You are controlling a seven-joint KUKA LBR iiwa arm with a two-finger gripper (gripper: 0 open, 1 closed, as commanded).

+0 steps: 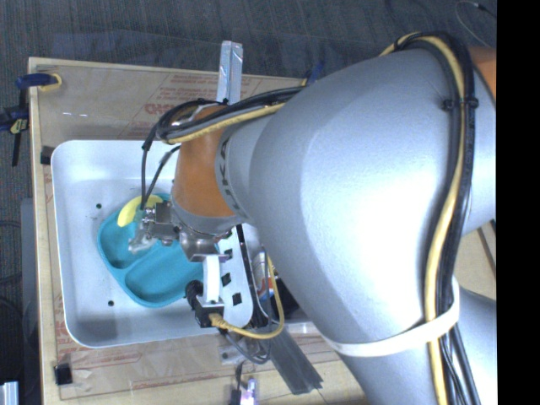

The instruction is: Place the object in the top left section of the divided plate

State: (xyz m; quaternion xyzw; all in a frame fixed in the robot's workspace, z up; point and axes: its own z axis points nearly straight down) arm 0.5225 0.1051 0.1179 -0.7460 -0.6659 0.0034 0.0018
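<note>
Your arm (354, 192) takes up most of the frame and hides the bin on the right, so judge everything from the left white bin (72, 226), my landmark here. That bin sits on the tabletop (93, 91) with bare floor showing along its left side and a strip below the plate; its walls are the hard limits, left wall well apart from the plate, lower wall nearer. The blue divided plate (156, 281) lies inside the bin, right of centre, half under the wrist. The gripper (145, 230) is down over the plate's upper part, and I cannot tell its state: the wrist hardware blocks the tips. The yellow object (128, 212) lies at the plate's upper-left edge, just beside the gripper, seemingly in or on the rim of the top left section. My read: placement is at or near the drop point, release and retreat unconfirmed. Lift straight up when you go; sideways room toward the bin's right is cluttered by cables (245, 310).
</note>
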